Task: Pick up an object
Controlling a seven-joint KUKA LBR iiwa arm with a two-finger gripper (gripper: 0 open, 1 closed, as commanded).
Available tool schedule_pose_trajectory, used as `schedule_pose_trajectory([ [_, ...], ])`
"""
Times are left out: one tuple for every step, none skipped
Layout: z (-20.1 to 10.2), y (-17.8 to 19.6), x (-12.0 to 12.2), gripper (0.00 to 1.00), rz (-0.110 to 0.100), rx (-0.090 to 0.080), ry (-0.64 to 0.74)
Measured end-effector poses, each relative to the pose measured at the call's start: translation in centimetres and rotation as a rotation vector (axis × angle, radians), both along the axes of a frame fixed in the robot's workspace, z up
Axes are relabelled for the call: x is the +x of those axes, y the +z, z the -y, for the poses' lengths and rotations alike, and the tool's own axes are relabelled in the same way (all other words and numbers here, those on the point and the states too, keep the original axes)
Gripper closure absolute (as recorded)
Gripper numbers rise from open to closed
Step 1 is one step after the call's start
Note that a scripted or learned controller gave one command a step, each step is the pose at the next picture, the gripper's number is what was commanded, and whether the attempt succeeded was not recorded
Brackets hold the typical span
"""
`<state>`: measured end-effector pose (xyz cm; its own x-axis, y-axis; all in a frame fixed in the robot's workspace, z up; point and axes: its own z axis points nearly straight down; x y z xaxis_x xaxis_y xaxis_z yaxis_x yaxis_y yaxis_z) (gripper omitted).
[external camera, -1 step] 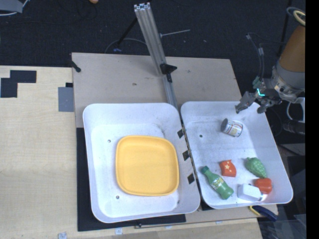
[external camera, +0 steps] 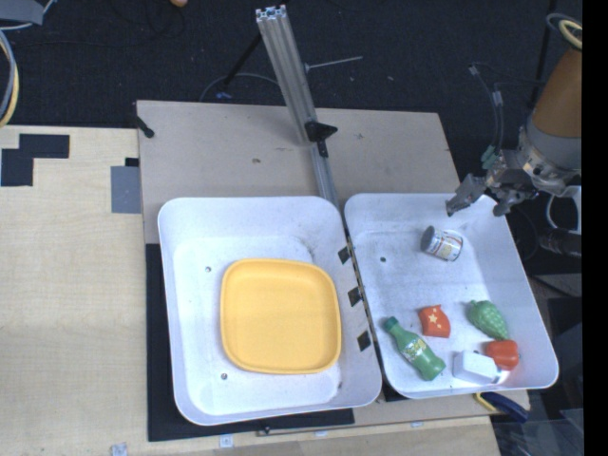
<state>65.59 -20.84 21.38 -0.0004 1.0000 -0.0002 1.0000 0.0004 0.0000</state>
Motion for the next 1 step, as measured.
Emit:
schedule_pose_trajectory([
  [-0.74, -4.59, 0.03, 0.0, -0.004, 0.001, 0.0],
])
